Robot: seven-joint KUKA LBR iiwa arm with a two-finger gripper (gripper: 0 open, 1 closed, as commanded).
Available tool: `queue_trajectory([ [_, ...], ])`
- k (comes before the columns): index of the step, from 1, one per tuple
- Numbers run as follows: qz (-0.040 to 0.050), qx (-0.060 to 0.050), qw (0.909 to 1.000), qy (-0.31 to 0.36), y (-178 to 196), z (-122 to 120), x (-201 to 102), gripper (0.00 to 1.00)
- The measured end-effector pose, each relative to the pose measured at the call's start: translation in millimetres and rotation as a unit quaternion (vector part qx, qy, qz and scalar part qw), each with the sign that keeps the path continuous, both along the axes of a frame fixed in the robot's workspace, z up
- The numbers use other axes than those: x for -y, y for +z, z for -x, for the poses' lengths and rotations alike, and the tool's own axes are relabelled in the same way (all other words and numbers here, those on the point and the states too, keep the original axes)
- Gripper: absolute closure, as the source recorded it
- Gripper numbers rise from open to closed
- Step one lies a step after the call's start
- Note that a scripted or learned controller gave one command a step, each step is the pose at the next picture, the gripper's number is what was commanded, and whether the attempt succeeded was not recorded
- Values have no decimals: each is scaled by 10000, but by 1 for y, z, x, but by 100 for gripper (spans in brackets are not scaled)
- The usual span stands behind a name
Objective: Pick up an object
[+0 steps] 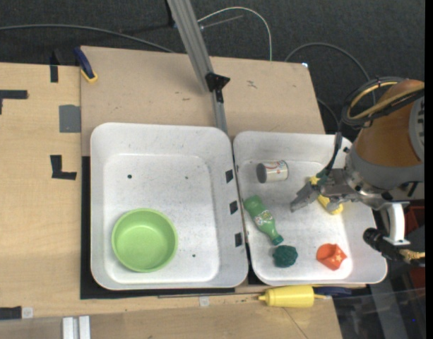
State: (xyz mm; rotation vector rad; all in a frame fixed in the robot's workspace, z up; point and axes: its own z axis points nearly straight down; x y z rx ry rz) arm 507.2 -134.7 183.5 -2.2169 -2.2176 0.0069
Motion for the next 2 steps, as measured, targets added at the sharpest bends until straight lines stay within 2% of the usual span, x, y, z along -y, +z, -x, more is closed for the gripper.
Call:
queue_trajectory([
  [2,12,36,10000,3,-95,-1,9,0],
])
